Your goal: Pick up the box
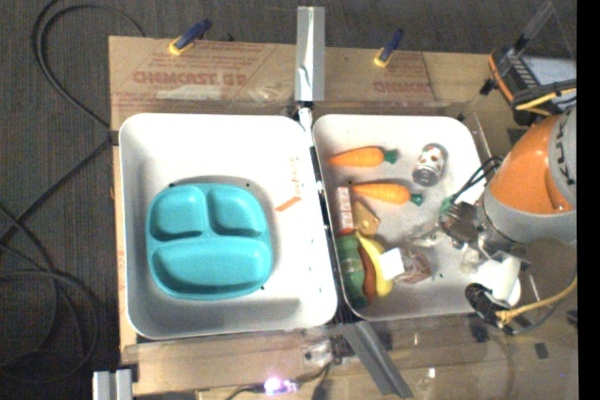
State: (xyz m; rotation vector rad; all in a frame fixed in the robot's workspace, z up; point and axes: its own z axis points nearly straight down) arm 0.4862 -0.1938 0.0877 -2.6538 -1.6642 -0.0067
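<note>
Orange-banded, the arm (534, 187) comes in at 3 o'clock and hides its tool (459, 222) at the right bin's (459, 128) edge; whether that tool is wide or narrow cannot be told. At 9 o'clock the left bin (169, 131) carries a teal divided plate (211, 241). Small and partly covered, the box (345, 209) lies along the right bin's left wall, below two carrots (356, 157), beside a banana (373, 262).

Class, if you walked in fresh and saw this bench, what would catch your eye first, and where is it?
The turquoise three-compartment plastic tray in the left white bin stands out most. Next come two orange toy carrots near the top of the cluttered right white bin, then the arm's orange band at the right edge.
</note>
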